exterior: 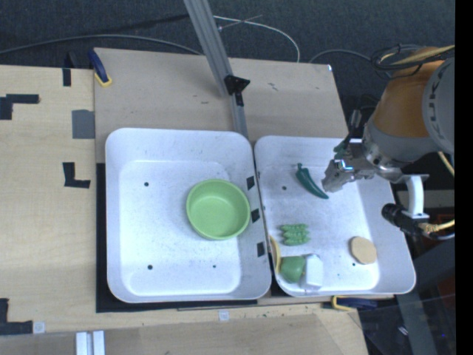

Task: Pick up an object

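Two white bins sit side by side on the wooden bench, and I take the right bin (pixel 384 272) as my landmark. To its left, touching it along the middle edge, is the left bin (pixel 133 198), which holds a light green bowl (pixel 217 209) standing upright near the side closest to the right bin.

Inside the right bin, toward its far part, lies a dark green pepper-shaped object (pixel 310 182), set at a slant. Near the middle of this bin is a small green pea pod toy (pixel 295 233). At the near edge of the bin there is a green round piece (pixel 292 268) with a white block (pixel 313 269) just beside it. A tan round disc (pixel 363 250) lies in the near right part of the bin.

The gripper (pixel 334 180) is over the far right part of the right bin, just beside the pepper-shaped object, on its right side. I cannot tell if it touches the object, and the state of the gripper is not clear from here.

A grey pole (pixel 211 39) crosses the bench behind the right bin's far left corner.
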Robot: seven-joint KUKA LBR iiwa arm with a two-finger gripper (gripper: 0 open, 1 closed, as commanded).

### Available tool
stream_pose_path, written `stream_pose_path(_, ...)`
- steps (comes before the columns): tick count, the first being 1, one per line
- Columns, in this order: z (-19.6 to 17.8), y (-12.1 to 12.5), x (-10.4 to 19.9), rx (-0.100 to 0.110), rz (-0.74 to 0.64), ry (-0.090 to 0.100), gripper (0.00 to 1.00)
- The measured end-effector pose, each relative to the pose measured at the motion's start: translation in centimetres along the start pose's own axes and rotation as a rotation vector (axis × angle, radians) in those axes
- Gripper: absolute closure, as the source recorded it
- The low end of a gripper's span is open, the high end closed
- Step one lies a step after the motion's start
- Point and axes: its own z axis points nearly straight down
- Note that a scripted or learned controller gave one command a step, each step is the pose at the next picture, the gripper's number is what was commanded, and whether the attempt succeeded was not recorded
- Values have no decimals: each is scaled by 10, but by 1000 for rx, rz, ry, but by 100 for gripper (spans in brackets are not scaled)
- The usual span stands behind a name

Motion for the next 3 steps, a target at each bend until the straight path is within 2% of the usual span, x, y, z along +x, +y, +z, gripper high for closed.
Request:
stream_pose_path(1,-53,1,0,-1,0,0,100)
stream_pose_path(3,-33,24,100,6,-5,2,100)
